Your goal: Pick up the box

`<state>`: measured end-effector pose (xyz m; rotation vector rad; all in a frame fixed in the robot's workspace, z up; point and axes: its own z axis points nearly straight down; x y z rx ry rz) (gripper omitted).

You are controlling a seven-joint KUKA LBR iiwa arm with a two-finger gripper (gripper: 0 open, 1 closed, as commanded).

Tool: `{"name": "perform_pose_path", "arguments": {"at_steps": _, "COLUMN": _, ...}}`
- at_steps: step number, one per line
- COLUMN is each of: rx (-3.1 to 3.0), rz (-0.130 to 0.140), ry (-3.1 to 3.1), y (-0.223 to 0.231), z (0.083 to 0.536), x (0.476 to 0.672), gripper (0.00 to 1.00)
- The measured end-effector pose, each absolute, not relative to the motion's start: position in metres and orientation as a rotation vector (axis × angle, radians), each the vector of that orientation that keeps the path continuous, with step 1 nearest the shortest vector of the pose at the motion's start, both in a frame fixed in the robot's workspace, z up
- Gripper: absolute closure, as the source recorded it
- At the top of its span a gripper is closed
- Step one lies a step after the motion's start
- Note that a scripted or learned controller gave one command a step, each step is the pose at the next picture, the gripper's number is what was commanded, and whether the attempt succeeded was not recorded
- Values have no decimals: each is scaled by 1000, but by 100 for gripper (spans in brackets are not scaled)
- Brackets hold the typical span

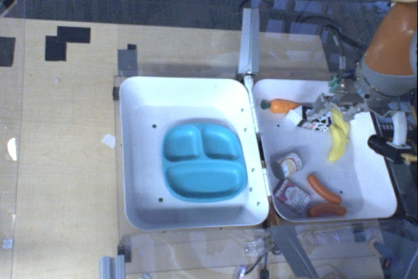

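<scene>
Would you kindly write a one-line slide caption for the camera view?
KUKA arm's pincer over the right bin beside the box, banana and carrot; blue tray in the left bin.

No legible text, brand or number anywhere | box [315, 121] in right bin [385, 202]: black-and-white print, too small to read | can [289, 163]: label blurred, unreadable | packet [292, 196]: dark red wrapper, print unreadable | black squares [65, 41] on bench: plain marks, no characters

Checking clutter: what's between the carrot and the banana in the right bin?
In the camera view, a small black-and-white patterned box lies between the orange carrot and the yellow banana.
</scene>
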<state>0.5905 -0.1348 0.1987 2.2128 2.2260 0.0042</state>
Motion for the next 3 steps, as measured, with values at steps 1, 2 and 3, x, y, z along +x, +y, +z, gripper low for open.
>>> {"name": "perform_pose_path", "arguments": {"at_steps": 1, "rx": 2241, "rz": 14, "ry": 2189, "y": -86, "z": 89, "x": 572, "gripper": 0}}
{"name": "perform_pose_path", "arguments": {"at_steps": 2, "rx": 2241, "rz": 14, "ry": 2189, "y": -86, "z": 89, "x": 572, "gripper": 0}}
{"name": "perform_pose_path", "arguments": {"at_steps": 3, "rx": 2236, "rz": 23, "ry": 2189, "y": -84, "z": 101, "x": 575, "gripper": 100}}
